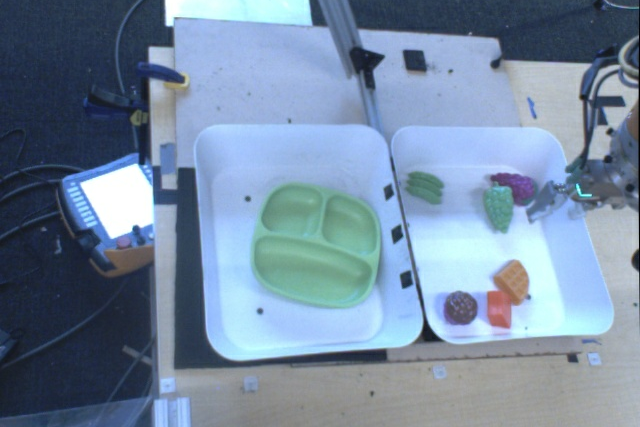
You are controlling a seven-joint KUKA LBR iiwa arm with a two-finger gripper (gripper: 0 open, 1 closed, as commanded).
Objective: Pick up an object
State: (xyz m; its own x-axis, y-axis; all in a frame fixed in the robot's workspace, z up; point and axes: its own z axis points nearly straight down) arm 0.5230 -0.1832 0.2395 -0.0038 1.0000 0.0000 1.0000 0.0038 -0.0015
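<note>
The right bin (pixel 560 165) holds several toy foods: a green pea pod (pixel 424 186), a purple grape bunch (pixel 513 184), a green grape bunch (pixel 498 206), an orange piece (pixel 511 280), a red block (pixel 499 309) and a dark brown round piece (pixel 460 307). My gripper (pixel 552 199) reaches in over the bin's right rim, just right of the two grape bunches and apart from them. Nothing shows between its fingers.
The left bin (pixel 225 165) holds a light green divided tray (pixel 318 243). A grey pole (pixel 335 0) slants down to the gap between the bins. A teach pendant (pixel 108 210) lies off the bench at the left, with cables around it.
</note>
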